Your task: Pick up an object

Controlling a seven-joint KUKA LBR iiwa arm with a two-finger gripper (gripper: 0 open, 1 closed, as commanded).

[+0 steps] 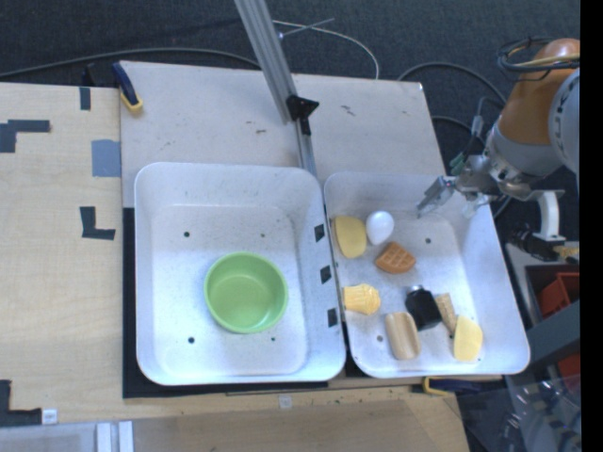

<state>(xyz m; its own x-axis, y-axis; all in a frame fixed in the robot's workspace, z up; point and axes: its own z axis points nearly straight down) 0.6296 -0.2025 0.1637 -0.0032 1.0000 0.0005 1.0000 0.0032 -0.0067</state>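
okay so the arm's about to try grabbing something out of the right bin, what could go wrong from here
1. The pieces in the right bin are crowded: the black object touches the tan block and a yellow piece, so a grasp there may nudge or catch a neighbour.
2. The hand sits near the bin's far rim, so a steep descent could clip the wall.
3. The white egg looks round and smooth and leans on the yellow piece; it may roll away.

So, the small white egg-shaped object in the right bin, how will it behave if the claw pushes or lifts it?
The white egg looks smooth and rounded, so it may roll if nudged and slip from a pinch. It lies against the yellow piece, which might block rolling leftward. It seems small, probably light.
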